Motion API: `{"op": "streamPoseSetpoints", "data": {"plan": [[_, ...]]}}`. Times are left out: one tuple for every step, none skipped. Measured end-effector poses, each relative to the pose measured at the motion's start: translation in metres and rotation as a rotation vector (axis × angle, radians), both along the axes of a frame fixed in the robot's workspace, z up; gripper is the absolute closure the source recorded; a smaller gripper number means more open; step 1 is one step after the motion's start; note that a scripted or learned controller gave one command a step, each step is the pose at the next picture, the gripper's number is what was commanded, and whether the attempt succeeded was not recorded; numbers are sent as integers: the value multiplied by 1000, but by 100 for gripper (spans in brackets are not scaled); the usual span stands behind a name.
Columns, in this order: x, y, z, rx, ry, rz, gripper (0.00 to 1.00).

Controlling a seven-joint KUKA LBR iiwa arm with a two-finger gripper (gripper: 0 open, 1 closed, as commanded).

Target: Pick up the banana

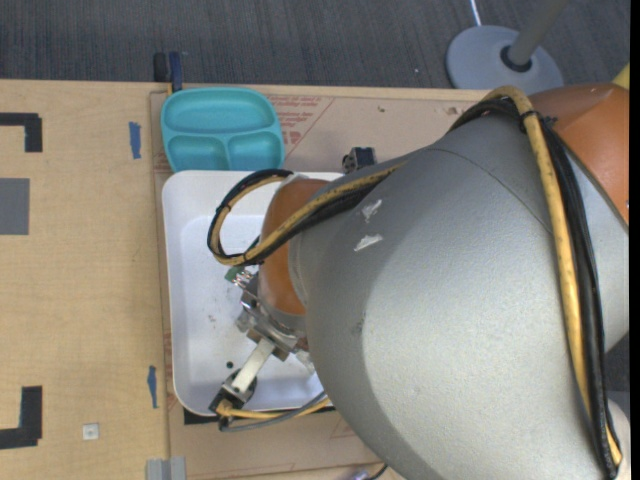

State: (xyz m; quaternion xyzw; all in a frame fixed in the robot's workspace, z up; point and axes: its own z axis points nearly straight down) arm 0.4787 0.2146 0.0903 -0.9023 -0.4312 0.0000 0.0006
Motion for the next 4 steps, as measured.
{"op": "streamPoseSetpoints", "data": {"plan": [[2, 10, 91, 0, 1, 21, 0], [1, 10, -4, 1, -1, 233, 0], [26, 10, 29, -1, 1, -118, 0], [2, 3, -4, 0, -4, 214, 0]]}}
